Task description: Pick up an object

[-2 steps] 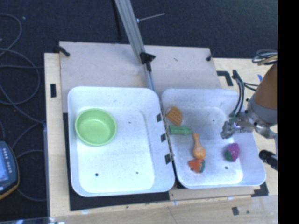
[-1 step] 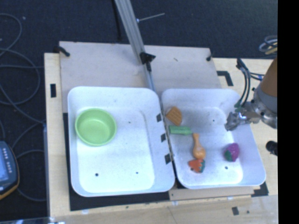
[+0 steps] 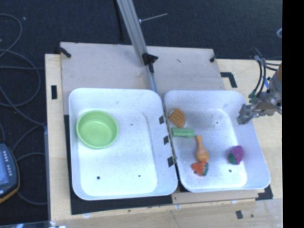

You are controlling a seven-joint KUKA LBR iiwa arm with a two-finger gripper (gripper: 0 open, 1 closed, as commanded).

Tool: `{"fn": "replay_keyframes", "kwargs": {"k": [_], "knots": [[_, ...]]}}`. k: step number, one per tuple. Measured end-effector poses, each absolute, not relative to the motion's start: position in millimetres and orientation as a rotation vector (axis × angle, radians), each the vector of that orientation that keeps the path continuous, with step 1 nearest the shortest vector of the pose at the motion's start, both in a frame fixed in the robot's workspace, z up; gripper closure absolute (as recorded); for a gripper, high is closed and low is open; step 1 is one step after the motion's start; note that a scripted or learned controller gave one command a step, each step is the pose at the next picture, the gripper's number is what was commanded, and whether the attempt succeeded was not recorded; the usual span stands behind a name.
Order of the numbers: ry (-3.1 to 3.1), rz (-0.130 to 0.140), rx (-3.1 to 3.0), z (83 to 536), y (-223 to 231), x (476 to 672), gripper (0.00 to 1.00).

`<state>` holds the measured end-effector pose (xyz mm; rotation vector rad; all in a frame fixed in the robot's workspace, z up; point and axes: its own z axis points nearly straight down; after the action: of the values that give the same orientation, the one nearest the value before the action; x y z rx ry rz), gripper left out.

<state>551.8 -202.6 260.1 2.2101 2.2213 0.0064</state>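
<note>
Grey gripper (image 3: 248, 112) hovers beside right bin (image 3: 251, 175), above purple toy (image 3: 235, 154)

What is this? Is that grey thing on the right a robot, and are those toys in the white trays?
Yes, it is a robot arm. You are looking down from a camera fixed above a bench, a little at a slant. The arm comes in from the right, and the grey part at its end is its tool, which it uses to grab things. Right now the tool is over the right edge of the right bin, and I can see nothing held in it.

Two shallow white bins sit side by side. The left bin holds a green bowl. The right bin holds small toys: a tan piece, a green stick, an orange gourd-shaped toy, a red and green toy and a purple one.

The robot's job is to pick one up.
</note>
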Motion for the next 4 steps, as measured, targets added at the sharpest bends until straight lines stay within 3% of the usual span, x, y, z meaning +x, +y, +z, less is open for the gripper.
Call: {"fn": "replay_keyframes", "kwargs": {"k": [2, 3, 4], "knots": [[2.229, 0.004, 2.211, 256, -84, 588.7, 1.00], [2.229, 0.004, 2.212, 252, -22, 601.0, 1.00], [2.229, -0.001, 2.214, 245, 32, 601.4, 1.00]]}}
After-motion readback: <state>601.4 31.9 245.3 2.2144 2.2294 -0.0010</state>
